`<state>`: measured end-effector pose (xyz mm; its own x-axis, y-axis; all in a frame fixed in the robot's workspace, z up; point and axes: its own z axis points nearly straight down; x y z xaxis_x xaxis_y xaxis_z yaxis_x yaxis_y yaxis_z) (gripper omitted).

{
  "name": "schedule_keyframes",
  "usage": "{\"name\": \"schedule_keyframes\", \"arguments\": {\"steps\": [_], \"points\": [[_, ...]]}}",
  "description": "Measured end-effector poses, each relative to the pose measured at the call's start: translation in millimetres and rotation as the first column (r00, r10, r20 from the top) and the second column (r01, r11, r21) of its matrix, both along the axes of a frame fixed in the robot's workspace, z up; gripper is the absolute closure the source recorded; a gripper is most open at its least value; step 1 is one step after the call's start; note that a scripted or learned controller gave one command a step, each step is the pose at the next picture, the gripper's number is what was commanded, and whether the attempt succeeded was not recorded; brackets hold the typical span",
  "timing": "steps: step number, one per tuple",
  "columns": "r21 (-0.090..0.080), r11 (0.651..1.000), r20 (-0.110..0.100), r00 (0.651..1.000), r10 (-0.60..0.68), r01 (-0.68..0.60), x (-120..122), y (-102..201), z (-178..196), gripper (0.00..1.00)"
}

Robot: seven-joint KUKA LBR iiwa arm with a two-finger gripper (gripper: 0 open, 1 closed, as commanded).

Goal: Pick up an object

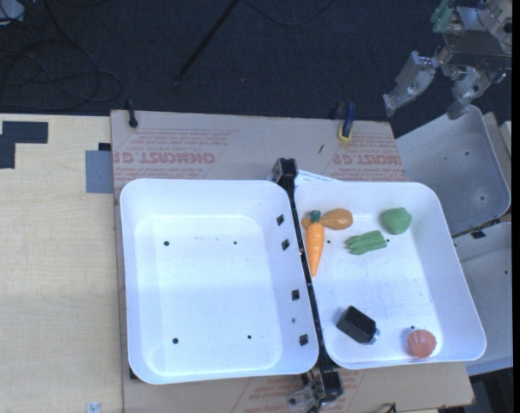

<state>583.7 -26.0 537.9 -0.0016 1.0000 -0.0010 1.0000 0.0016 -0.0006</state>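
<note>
The candidate objects all lay in the right-hand bin (pixel 449 256). An orange carrot (pixel 313 246) with a green top lay against the bin's left wall, its top touching an orange oval piece (pixel 337 219). Beside these were an elongated green item (pixel 366 243) and a rounder green item (pixel 396 220) near the far right corner; their exact type could not be made out. A black block (pixel 357 325) sat towards the near edge, with a reddish round item (pixel 421 343) in the near right corner.

The left-hand bin (pixel 139 231) adjoined it along a dark clipped seam. Both bins rested on a cardboard sheet (pixel 200 151), partly covered by them and cut off at the lower frame edge.

The gripper (pixel 430 84) hung at the upper right, well apart from the bins and above the dark floor, with its two fingers spread wide and nothing between them. The arm behind it was cropped by the frame edge.
</note>
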Motion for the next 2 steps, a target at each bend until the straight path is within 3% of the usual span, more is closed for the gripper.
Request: {"name": "schedule_keyframes", "arguments": {"steps": [1, 2], "points": [[0.001, 1.000, -0.001, 1.000, 0.005, -0.005, 47.7, 73.7, -1.3, 0.00], [0.001, 1.000, -0.002, 1.000, 0.004, -0.004, 60.7, 144.8, -1.2, 0.00]]}}
